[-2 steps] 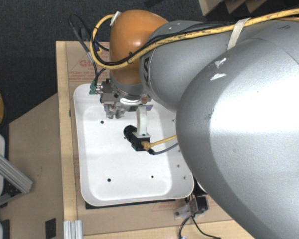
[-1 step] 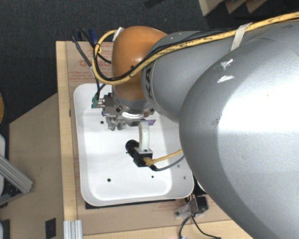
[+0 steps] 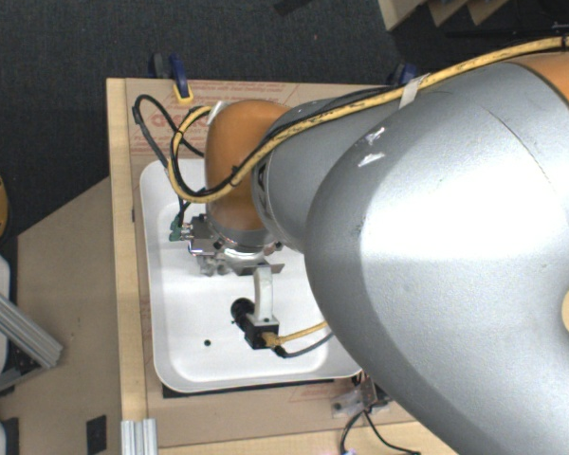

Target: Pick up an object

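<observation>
Small dark speck (image 3: 207,342) lies on the white bin (image 3: 171,368) floor, near the gripper (image 3: 229,259) but apart from it, toward the front rim. The gripper hangs low over the bin; wide or narrow, I cannot tell. Next it must get over something to grab. The big grey arm (image 3: 436,235) hides much of the bin.

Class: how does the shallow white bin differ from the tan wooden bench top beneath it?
The shallow white bin is glossy; the tan wooden bench top is matt. The bin has rounded corners and a raised rim; the bench top is flat, square-cornered. The bin is smaller than the bench top. The grey arm hides part of both.
</observation>
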Controlling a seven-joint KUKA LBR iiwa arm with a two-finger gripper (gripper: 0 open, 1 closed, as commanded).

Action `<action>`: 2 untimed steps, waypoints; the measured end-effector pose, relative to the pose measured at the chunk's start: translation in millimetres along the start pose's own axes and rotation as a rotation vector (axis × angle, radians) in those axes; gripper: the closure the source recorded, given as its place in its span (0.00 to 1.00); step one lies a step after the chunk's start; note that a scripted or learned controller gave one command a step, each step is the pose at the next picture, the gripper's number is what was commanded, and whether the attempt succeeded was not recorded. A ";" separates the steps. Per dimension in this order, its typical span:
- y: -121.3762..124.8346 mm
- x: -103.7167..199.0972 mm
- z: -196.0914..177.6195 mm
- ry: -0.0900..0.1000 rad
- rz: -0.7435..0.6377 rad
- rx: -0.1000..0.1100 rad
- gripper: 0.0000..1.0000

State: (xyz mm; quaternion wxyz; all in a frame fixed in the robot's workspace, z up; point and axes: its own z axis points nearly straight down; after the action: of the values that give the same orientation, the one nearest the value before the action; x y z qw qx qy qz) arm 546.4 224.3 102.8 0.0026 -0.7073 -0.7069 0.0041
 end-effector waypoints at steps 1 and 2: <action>-63.8 0.8 -111.0 0.006 -0.003 -0.011 1.00; -69.4 -0.5 -343.5 0.012 -0.004 -0.027 1.00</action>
State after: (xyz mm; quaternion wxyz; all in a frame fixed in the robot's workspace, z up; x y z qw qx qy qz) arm 480.3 224.5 446.9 -0.0029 -0.7060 -0.7081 -0.0098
